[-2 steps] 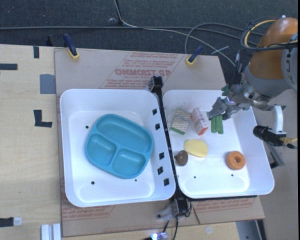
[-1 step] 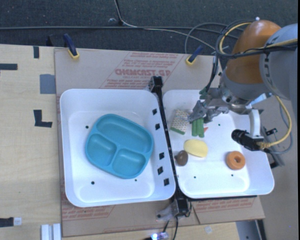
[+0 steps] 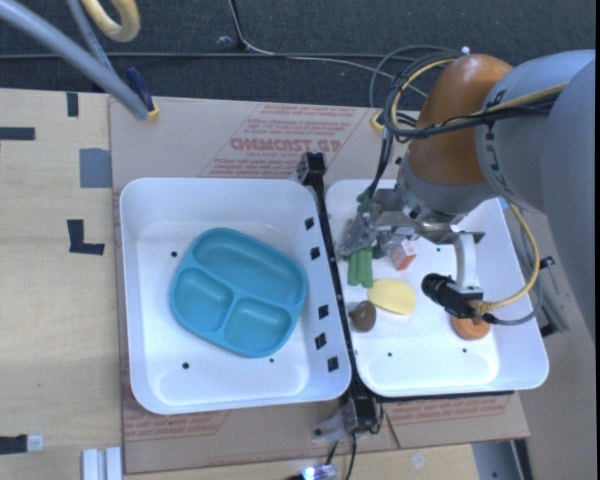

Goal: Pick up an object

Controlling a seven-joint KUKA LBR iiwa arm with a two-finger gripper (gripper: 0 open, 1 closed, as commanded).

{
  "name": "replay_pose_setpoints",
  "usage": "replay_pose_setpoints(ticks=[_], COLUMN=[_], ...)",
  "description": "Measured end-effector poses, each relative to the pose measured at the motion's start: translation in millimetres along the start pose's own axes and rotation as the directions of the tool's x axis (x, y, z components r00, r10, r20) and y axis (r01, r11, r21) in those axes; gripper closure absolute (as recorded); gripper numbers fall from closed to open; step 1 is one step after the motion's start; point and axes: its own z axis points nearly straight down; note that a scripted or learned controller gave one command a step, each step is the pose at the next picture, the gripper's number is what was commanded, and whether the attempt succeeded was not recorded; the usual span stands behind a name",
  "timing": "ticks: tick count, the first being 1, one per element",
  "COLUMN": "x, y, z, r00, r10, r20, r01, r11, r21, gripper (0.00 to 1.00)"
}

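My gripper [image 3: 363,236] hangs low over the left side of the right bin [image 3: 510,368], close to the divider between the bins. Directly beneath it lies a green stick-shaped object [image 3: 360,269], whose upper end is hidden by the gripper. A yellow lemon-like piece [image 3: 392,296] lies just right of the green one. A small brown object [image 3: 363,316] sits below them. A small red and white item [image 3: 404,257] lies right of the gripper, and an orange round piece [image 3: 471,327] is further right, partly under a black fitting.
The left bin [image 3: 140,268] holds a blue divided plate [image 3: 239,290]. The arm's grey body and orange band [image 3: 460,118] cover the back of the right bin. Cables [image 3: 520,288] loop over that bin's right side. A black clip strip [image 3: 325,268] runs between the bins.
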Motion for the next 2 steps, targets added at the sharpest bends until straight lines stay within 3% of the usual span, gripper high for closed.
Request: replay_pose_setpoints(ticks=[2], x=[108], y=[-20], z=[-7], r00=[1.000], r10=[-0.002], r20=[0.000], r01=[0.002], r11=[1.000], r21=[-0.002], gripper=[1.00])
